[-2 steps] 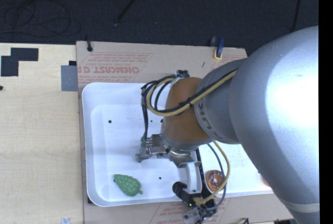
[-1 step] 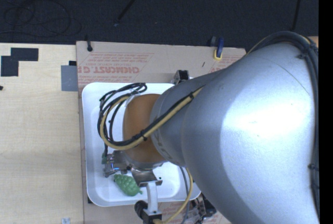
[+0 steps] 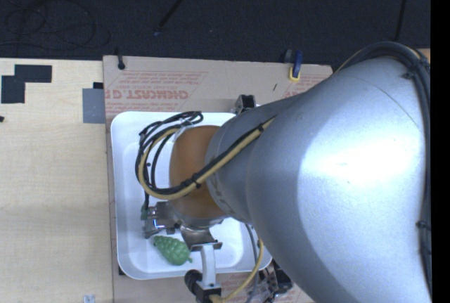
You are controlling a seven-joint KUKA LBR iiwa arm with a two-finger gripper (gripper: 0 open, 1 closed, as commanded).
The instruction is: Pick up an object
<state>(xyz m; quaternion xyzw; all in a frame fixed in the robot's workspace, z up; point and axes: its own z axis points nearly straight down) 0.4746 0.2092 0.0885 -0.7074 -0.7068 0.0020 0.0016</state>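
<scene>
Green object [image 3: 172,250]: bumpy, lying in the near part of the white bin [image 3: 126,189], close to its front wall.
Gripper [image 3: 193,247]: directly beside the green object; finger state cannot be told.
Arm [image 3: 337,175]: grey, orange band [image 3: 193,178] above the wrist, black-and-yellow cables [image 3: 158,154] looped alongside.
Cardboard sheet [image 3: 211,84]: under the bin.
</scene>
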